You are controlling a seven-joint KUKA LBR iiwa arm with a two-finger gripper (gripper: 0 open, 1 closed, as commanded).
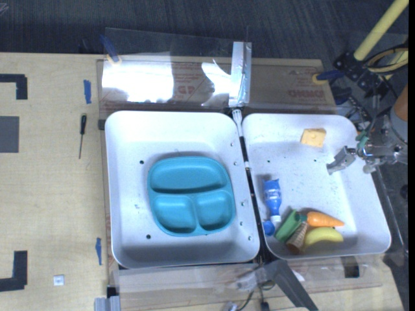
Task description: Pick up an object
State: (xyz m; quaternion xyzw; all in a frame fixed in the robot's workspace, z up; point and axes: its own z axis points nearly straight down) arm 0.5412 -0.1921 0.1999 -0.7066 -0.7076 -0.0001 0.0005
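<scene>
1. On the table, two white bins sit side by side; the left bin [123, 173] holds a blue divided plate [190, 194], lying flat near its middle.
2. Inside the right bin [363, 238], a yellow cheese block [314, 137] lies near the far wall; a blue-and-white bottle [272, 203] lies by the left wall; a carrot [324, 220], a banana [323, 236] and a green piece [289, 225] cluster at the near edge.
3. Over that bin's right rim hangs the tool [353, 157]; whether it is released or clenched I cannot tell; nothing shows in it.
</scene>
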